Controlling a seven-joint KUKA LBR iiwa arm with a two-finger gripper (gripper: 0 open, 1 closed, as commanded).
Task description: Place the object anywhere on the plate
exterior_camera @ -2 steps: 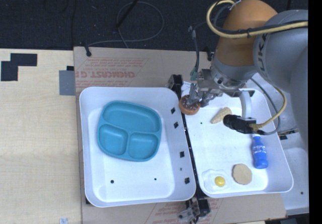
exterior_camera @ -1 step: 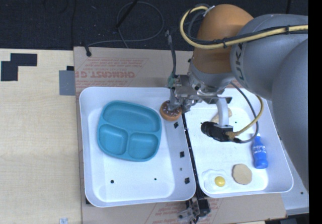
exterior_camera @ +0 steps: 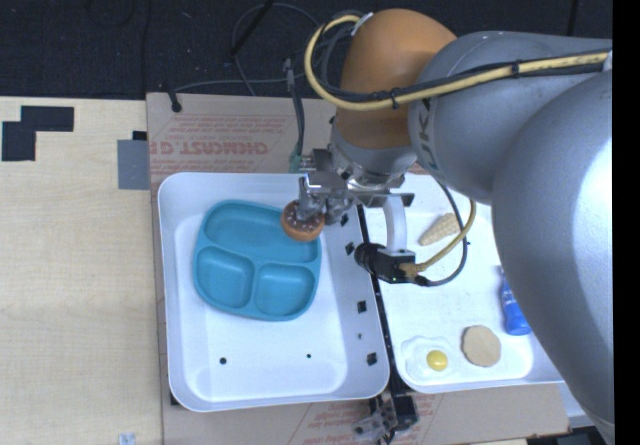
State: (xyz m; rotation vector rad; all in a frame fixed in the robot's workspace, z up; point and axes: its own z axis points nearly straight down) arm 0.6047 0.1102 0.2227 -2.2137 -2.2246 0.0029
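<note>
A blue plate with three compartments lies in the left white bin. Over the plate's upper right rim hangs my gripper. Between its fingers sits a small brown doughnut-like object, round with a lighter ring on top. The fingers are shut on it. The doughnut is above the rim of the plate's large upper compartment; I cannot tell whether it touches the plate.
The right bin holds a fried egg, a tan round cookie, a pale wedge-shaped piece and a blue object at its right side. The arm's grey body covers much of the right bin.
</note>
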